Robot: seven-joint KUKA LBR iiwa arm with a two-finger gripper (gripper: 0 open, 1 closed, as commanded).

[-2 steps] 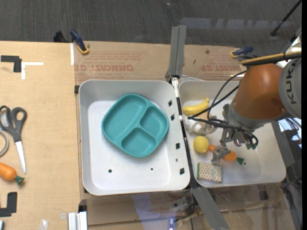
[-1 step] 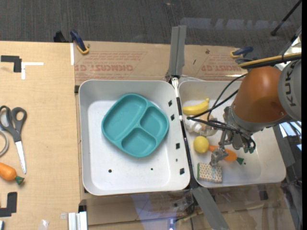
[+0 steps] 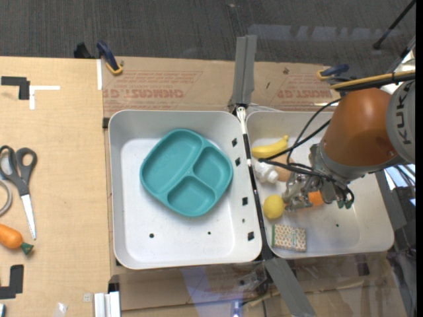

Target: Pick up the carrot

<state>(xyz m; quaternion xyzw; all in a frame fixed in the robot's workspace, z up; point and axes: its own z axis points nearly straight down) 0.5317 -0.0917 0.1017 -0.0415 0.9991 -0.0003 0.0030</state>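
On the wooden surface (image 3: 53,177) we see two white bins. In the right bin (image 3: 344,233) an orange carrot (image 3: 316,199) lies partly hidden at the tool (image 3: 301,197); we cannot tell its opening. A lemon (image 3: 273,207) and banana (image 3: 269,148) lie nearby; a teal plate (image 3: 186,172) fills the left bin (image 3: 132,236).

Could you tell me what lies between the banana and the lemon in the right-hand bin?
In the camera view, a small white object lies between the banana and the lemon, near the bin's left wall.
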